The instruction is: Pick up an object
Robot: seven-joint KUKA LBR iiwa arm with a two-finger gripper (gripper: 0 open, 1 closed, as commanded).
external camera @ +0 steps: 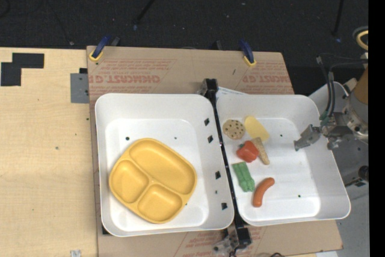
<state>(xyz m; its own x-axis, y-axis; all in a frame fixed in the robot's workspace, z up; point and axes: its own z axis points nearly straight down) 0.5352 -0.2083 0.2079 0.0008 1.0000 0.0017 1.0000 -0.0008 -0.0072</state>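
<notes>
Fingers first, and it's a tough read: the grey two-finger gripper [308, 138] hangs at the right side of the right-hand shallow white bin [301, 204], and from this slant I cannot tell whether those tips are spread or closed. Nothing sits between them, that much looks fair. Behind them, the wrist and cabling reach in over the bin's right rim.

Out from there, bare white floor, then the pickings, clustered against the bin's left wall, well apart from the gripper: a round tan cookie with dark chips [233, 128], a pale yellow wedge [256, 128] just beside it, a small red pepper [247, 152] touching a tan cone-shaped piece [262, 152], a green ridged block [243, 177], and an orange-red sausage [263, 191] lowest.

Across the divider, a yellow three-compartment plastic tray [153, 179] lies in the left-hand white bin [114, 111].

Progress? By my judgement, nothing lifted yet: choosing, descending and closing all remain.
</notes>
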